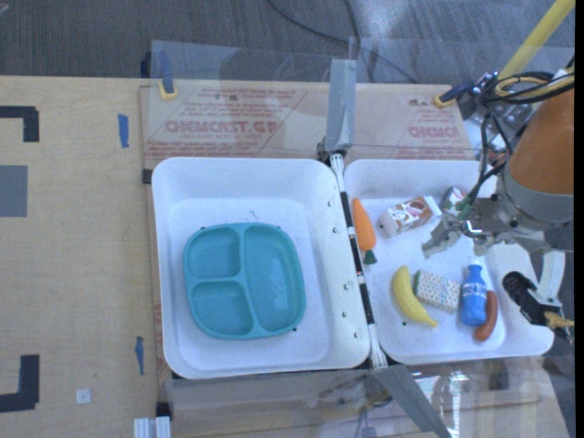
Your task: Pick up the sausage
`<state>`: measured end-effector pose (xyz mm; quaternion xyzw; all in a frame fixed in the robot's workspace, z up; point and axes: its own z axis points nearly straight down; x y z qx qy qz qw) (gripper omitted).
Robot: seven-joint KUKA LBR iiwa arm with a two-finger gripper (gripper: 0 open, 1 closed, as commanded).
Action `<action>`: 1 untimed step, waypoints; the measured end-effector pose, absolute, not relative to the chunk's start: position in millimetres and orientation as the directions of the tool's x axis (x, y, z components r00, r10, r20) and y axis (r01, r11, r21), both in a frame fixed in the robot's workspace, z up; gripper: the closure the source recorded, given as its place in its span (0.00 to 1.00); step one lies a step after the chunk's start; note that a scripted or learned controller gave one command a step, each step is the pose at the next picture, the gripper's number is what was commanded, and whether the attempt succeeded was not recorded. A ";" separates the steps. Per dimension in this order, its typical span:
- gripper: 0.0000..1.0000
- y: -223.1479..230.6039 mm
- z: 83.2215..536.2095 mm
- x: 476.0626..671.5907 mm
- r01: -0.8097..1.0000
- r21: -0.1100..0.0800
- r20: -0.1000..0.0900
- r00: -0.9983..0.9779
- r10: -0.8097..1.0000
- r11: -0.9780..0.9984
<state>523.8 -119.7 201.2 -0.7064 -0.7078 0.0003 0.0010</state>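
The sausage is a short reddish-brown piece lying near the front right corner of the right bin, right beside a blue bottle. My gripper hovers over the back middle of that bin, up and to the left of the sausage and well apart from it. Its fingers stand open with nothing between them. A small brown-and-white carton lies just left of the gripper.
In the right bin are also an orange carrot along the left wall, a yellow banana and a speckled pale block between banana and bottle. The left bin holds a teal divided plate.
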 end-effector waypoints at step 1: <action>0.00 -148.4 101.5 509.0 0.999 0.002 0.000 -0.043 0.999 0.043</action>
